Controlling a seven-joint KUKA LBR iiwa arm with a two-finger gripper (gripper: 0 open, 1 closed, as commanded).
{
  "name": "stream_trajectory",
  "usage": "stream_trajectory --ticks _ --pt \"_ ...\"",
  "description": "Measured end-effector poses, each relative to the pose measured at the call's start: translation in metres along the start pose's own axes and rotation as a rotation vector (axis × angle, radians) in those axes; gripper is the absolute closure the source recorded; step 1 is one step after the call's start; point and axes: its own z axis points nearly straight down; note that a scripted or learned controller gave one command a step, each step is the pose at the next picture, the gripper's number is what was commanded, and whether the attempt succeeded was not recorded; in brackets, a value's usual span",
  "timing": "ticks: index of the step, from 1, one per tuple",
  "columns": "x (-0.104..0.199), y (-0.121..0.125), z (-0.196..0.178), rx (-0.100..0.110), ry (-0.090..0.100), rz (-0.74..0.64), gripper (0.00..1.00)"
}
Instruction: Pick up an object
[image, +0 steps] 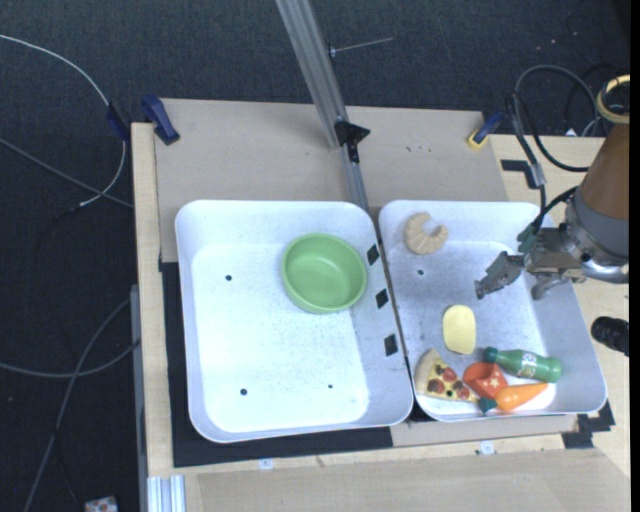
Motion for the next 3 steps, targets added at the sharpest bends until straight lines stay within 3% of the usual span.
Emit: stream_trajectory --ticks 1,3 --pt "0.009 0.006 0.055 0.011 0.002 0.000 0.00" --pt "0.014 0.011 0.157 0.009 0.002 0.001 0.00"
